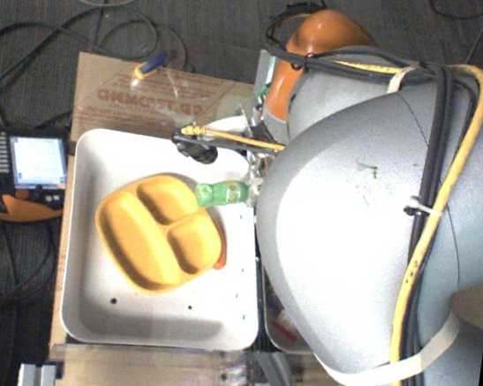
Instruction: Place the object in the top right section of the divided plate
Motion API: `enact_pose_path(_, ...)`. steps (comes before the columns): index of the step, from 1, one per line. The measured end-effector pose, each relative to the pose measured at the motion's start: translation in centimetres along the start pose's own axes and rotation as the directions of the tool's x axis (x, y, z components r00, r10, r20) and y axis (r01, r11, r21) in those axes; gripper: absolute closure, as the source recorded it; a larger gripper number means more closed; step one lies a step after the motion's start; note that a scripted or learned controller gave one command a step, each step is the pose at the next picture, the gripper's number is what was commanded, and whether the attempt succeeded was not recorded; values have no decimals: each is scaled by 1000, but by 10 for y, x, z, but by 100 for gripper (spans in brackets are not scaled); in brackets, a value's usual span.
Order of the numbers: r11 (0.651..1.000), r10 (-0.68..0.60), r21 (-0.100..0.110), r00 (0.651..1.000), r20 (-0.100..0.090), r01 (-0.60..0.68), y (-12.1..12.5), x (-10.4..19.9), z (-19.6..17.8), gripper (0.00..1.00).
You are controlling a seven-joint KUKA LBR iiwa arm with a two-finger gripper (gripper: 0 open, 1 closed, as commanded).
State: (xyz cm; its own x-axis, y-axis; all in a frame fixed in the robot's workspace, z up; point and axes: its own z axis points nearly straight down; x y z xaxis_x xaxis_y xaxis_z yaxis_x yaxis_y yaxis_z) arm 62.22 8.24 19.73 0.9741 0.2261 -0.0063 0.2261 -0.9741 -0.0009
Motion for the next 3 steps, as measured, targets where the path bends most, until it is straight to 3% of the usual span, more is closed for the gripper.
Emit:
enact_pose_path(1, 975, -220, -4, 975, 3, 220, 28, -5, 16, 100)
enact_pose_path(2, 988, -156, 0, 988, 0, 156, -17, -29, -15, 100)
enact_pose_path(3, 988, -154, 2, 988, 5, 154, -15, -30, -22, 100)
